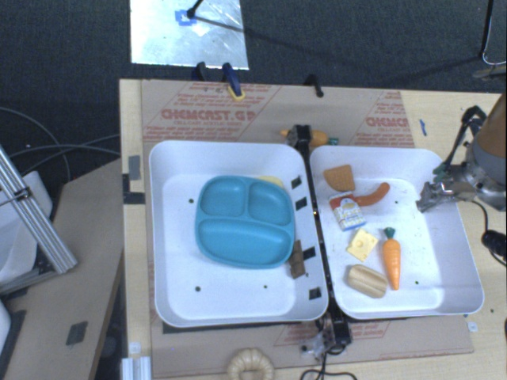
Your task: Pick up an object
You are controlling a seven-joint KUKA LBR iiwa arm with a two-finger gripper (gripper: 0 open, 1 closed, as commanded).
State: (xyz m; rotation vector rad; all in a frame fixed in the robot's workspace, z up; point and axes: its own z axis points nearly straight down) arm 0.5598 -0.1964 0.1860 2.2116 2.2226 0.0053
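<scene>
Camera view, quick pass — left bin [170,291] holds a blue divided plate [244,220]. Right bin [451,287], lower right of frame: toast slice [340,177], sausage [372,195], small packet [347,212], cheese [363,245], carrot [391,261], bread roll [367,280]. Gripper [432,196] sits at that bin's right rim, holding nothing I can see; can't tell its state.

Grey arm at right edge, tool [432,195] lowered, pointing left

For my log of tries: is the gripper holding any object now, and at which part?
Nothing is held: the gripper is over the right white bin's edge, apart from the food toys.
</scene>
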